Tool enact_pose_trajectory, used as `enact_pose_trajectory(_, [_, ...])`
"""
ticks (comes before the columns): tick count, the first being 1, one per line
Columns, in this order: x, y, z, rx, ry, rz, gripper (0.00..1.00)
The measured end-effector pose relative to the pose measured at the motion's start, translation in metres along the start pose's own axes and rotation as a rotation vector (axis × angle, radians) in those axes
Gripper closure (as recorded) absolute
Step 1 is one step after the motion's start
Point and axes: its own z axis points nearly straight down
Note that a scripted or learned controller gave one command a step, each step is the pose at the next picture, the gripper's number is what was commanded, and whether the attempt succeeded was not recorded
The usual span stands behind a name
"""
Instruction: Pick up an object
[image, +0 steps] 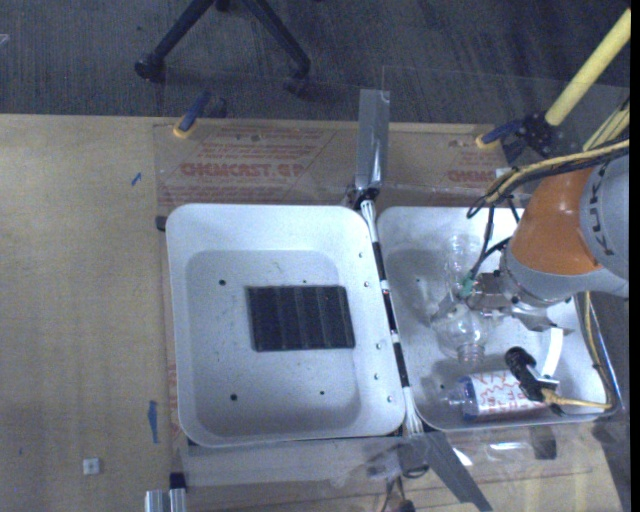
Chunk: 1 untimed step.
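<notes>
Gripper (480, 292) sits low in the right bin (405, 240), among the clear plastic clutter. I can't tell from this angle whether it's apart or together; the wrist and the transparent plastic mask it. Nothing is visibly held, so I'm not calling a grasp.

Candidates in the right bin:
- upper clear plastic bottle (458, 252), just beside the gripper on its far side
- lower clear plastic bottle (463, 338), just beside it on the near side
- red-and-white labelled bottle (492, 392), lying flat along the near wall, apart from the gripper

The left bin (190, 260) has just a dark ribbed panel (300, 317) lying flat mid-floor, well apart from the arm.

My read: we're at the reach/grasp step, with the target likely one of the clear bottles. Contact is unconfirmed.

Next move needs a close centred on one bottle's body, not the gap between the two, then a straight lift. Clear round plastic will probably roll or squirt out sideways. I'd check it's actually off the floor before counting it as a pick.
</notes>
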Motion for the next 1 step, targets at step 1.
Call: enact_pose_trajectory(1, [0.0017,-0.0306,0.0020,-0.027,-0.005,-0.051,0.00])
